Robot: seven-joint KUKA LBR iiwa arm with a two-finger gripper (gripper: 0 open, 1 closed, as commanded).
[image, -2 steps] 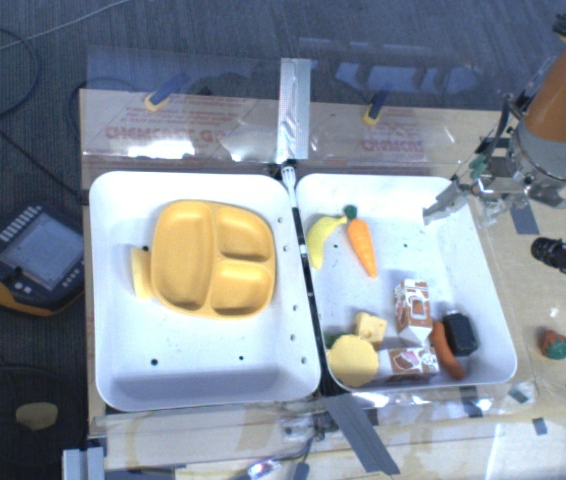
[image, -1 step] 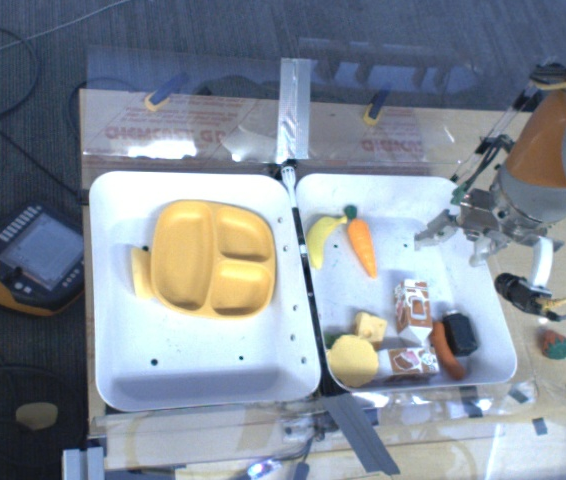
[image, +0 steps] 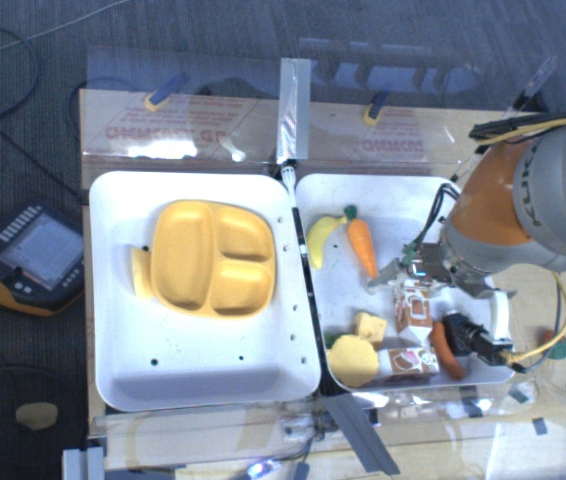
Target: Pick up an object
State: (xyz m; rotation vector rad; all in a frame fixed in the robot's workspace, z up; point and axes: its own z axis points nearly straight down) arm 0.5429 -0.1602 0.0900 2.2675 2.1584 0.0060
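Observation:
The right bin (image: 393, 193) holds a yellow banana (image: 320, 241), an orange carrot (image: 362, 247), a small yellow cheese block (image: 370, 325), a round yellow fruit (image: 353, 360), a brown and white packet (image: 414, 308), a second packet (image: 409, 361) lying flat by the front wall, and a red-orange sausage (image: 447, 349). My gripper (image: 415, 267) is low in the right bin, just behind the upright packet and right of the carrot. The wrist and grey arm cover the bin's right side. I see nothing lifted.
The left bin (image: 113, 368) holds a yellow divided plate (image: 213, 258) with a pale yellow piece (image: 140, 272) at its left edge. A divider wall (image: 303, 288) separates the bins. A handheld pendant (image: 33, 258) lies on the floor at the left. Cables hang by the arm (image: 553, 318).

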